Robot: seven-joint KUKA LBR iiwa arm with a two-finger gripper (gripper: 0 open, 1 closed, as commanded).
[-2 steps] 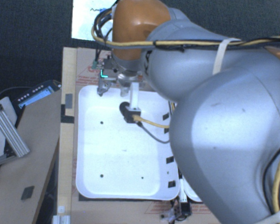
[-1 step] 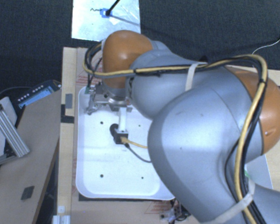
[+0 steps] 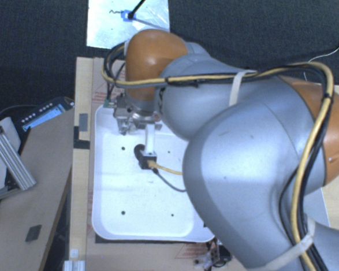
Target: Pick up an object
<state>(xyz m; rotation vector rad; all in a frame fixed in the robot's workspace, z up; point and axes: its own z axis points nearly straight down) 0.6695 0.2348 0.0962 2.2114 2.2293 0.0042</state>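
My gripper [image 3: 131,123] hangs below the orange wrist band [image 3: 149,58], low over the far end of the left white bin [image 3: 97,214]. I cannot make out anything held in it. The big grey arm [image 3: 254,167] reaches in from the right and hides nearly all of the right bin. The white floor of the left bin [image 3: 125,187] shows only small dark dots.
A shiny sheet [image 3: 128,16] lies behind the bins at the back. Left of the bench stand an aluminium rail [image 3: 9,155] and a dark device with a blue strip [image 3: 43,113]. A small dark block [image 3: 33,232] lies on the side board.
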